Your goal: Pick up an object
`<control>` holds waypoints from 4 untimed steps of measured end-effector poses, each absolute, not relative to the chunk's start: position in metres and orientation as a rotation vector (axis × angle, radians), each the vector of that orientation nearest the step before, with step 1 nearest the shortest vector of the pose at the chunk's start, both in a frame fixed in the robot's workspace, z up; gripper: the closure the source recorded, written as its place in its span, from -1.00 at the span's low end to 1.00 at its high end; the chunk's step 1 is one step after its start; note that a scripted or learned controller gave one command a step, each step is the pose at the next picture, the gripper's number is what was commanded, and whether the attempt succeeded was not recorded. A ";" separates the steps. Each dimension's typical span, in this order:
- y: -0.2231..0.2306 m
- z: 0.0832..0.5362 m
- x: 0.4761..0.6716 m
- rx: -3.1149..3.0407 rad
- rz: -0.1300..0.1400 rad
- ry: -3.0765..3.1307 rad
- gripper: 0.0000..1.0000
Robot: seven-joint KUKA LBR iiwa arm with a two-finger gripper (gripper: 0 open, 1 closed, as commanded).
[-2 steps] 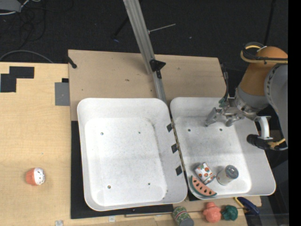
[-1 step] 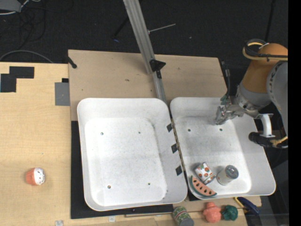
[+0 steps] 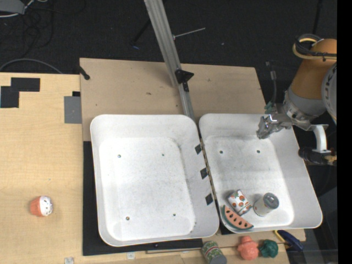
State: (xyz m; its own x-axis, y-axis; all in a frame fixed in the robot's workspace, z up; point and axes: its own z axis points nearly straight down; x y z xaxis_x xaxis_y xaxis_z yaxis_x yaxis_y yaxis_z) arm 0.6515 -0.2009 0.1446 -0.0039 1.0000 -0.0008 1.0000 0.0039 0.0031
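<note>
The scene is taken by a single fixed camera set above the bench and tilted downward at a slant. Both white bins are framed together: the left bin near the centre and the right bin toward the right side. The far edge of the bench is placed in the upper part of the frame, with dark floor and cables seen beyond it. The near rims of the bins are brought close to the bottom edge. The arm is caught entering from the right. Enough distance is kept for a light wooden surface at left to be included.
</note>
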 end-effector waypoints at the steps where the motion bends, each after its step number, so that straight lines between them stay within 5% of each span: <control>1: -0.205 0.209 0.653 2.213 0.004 2.222 1.00; 2: -0.196 0.266 0.658 2.215 0.004 2.221 1.00; 4: -0.105 0.245 0.632 2.222 -0.003 2.228 1.00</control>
State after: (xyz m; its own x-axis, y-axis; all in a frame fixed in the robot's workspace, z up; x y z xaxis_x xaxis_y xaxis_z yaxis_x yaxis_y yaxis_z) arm 0.6324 -0.1053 0.2453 -0.0026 1.0000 0.0024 1.0000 0.0026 -0.0055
